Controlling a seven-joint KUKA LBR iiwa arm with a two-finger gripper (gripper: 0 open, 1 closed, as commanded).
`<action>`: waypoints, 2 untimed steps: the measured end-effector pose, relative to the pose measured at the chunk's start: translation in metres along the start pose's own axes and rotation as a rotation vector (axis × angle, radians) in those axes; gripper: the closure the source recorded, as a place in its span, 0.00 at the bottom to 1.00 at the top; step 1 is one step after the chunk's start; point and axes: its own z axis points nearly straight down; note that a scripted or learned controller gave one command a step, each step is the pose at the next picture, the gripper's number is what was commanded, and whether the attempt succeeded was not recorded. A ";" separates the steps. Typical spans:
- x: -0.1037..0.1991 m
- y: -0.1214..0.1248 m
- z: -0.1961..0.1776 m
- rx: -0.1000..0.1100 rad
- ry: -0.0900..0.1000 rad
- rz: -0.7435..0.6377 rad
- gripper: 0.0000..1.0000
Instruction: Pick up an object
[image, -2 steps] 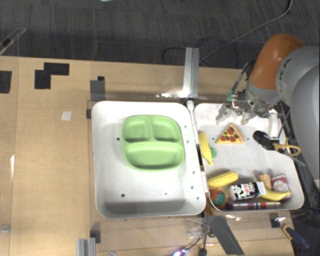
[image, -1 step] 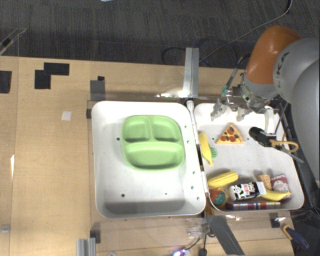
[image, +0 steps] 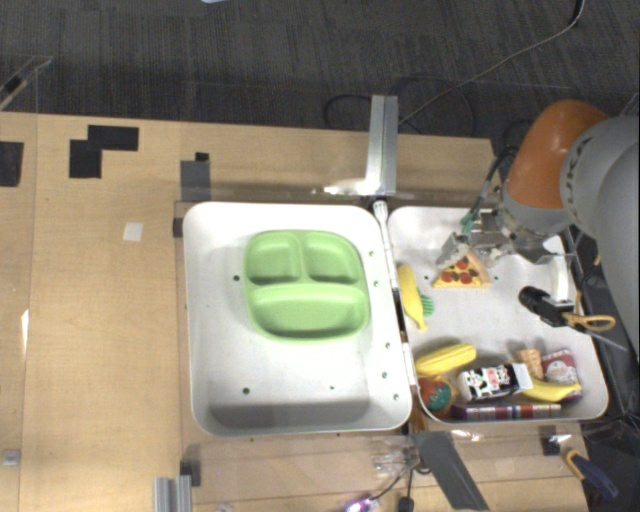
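arm (image: 590, 160): reaches in from right, orange band up | gripper (image: 468, 245): pointing down-left

A pale wooden desk (image: 90, 330) with a light plywood top is seen from above, bordered at the back by dark grey carpeted floor (image: 200, 50). Two shallow white plastic bins are set side by side on it, touching along their inner walls. The left bin (image: 215, 400) is the wider one; the right bin (image: 590, 400) lies against it toward the right edge. Black rectangular tape markings (image: 103, 146) are stuck flat on the desk near its back left, and a small pale square patch (image: 133, 232) is seen further forward. A grey metal upright bracket (image: 384, 150) is fixed at the back, where the two bins meet.
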 end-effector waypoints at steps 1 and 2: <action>0.001 0.004 -0.014 -0.012 -0.001 -0.001 1.00; 0.001 0.004 -0.014 -0.011 -0.001 0.000 0.00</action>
